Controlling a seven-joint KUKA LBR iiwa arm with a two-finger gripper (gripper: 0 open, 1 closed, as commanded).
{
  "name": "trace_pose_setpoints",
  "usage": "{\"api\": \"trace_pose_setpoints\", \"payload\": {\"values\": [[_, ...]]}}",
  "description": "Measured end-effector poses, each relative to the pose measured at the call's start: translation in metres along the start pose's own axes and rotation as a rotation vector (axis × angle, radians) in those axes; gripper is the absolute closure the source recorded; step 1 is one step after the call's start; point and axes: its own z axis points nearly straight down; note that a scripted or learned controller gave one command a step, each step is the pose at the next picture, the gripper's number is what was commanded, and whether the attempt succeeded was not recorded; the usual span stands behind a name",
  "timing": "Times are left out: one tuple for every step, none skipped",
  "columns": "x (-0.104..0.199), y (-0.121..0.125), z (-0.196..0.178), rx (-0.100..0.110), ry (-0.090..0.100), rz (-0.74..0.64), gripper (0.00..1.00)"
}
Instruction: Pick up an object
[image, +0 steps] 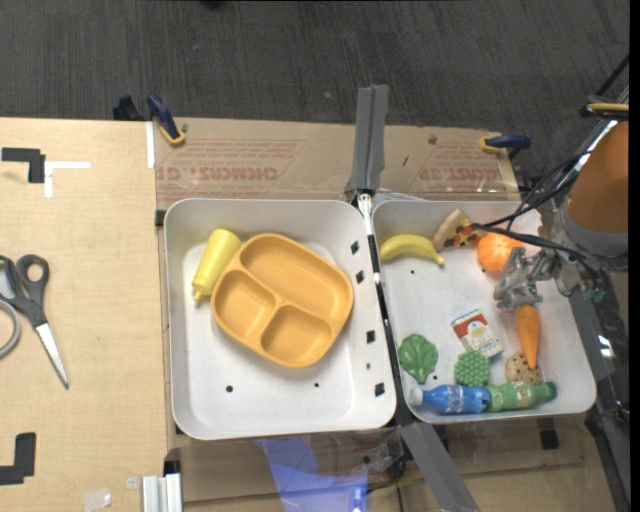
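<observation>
Two bins; gripper (518, 283) low in right bin (430, 330), between orange (493, 252) and carrot (528, 335); finger state can't be told; plate (281, 299) in left bin (200, 390)

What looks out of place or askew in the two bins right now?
Nothing looks spilled or broken. The yellow divided plate sits turned at an angle in the left bin, with a yellow bottle lying against its upper-left edge. In the right bin, the blue bottle and green bottle lie on their sides along the front wall.
</observation>
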Motion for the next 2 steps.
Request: {"api": "trace_pose_setpoints", "payload": {"values": [[0.0, 0.0, 0.0, 0.0, 0.0, 0.0, 0.0], [0.014, 0.001, 0.011, -0.004, 0.008, 0.005, 0.0]]}}
